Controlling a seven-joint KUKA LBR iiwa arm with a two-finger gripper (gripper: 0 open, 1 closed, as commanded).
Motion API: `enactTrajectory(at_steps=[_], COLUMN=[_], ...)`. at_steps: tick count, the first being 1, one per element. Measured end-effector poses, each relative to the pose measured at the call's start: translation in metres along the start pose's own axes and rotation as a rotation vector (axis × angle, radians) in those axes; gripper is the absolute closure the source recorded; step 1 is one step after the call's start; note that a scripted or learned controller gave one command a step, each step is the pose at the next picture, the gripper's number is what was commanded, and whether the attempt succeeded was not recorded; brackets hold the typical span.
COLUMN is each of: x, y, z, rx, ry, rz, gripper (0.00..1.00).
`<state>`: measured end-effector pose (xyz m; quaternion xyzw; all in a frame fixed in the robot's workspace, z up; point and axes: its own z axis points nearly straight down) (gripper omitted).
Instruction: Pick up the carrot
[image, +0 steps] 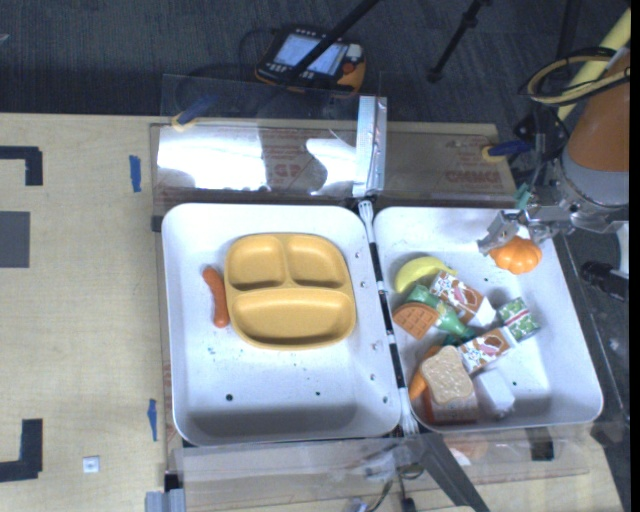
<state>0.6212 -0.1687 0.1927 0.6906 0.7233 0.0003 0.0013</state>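
Wooden table (70, 330) carries two shallow white bins side by side. Left bin (270, 395) holds a yellow divided plate (289, 290) near its middle; the carrot (216, 296), a slim orange stick, lies just beside the plate's left edge, running lengthwise toward the bin's near side, on the bin floor. Right bin (560, 375) holds a cluster of toy food: a tan bread slice (449, 380) at the near side, a yellow-green round fruit (420, 271) by the dividing wall, an orange waffle-patterned piece (415, 319) below it, small printed cartons (487, 320) between them and the far wall. Arm (598, 140) enters from the right, over the right bin's far right corner. The hand (508, 232) sits at a small orange pumpkin-like piece (518, 255); whether it is clenched or released cannot be told. Carrot and hand are well apart, in different bins.
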Motion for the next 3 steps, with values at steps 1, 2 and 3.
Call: enactTrajectory(at_steps=[1, 2, 3], x=[0.016, 0.085, 0.160], y=[0.008, -0.024, -0.008], z=[0.095, -0.025, -0.011], rx=[0.001, 0.004, 0.004], ry=[0.000, 0.000, 0.000], rz=[0.333, 0.574, 0.675], gripper=[1.00, 1.00, 1.00])
